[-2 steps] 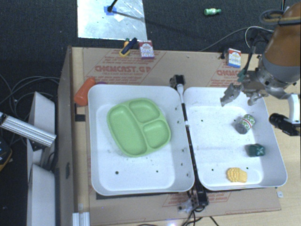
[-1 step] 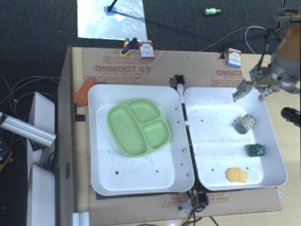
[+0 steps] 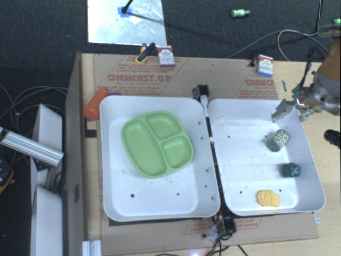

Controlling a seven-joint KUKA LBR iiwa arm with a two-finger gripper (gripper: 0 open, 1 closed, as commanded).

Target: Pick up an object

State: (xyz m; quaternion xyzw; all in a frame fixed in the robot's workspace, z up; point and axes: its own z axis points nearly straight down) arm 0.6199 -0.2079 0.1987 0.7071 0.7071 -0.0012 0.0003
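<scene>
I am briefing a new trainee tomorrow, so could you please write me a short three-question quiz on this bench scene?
1. True or false: the green divided plate lies in the left bin.
2. How many loose items lie in the right bin?
3. Which item lies nearest the hand: A) yellow object, B) small can, C) dark green object?

Key: 1 true; 2 three; 3 B.

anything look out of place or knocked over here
The small can in the right bin lies on its side rather than upright. An orange object sits outside the left bin, against its far-left corner.
</scene>
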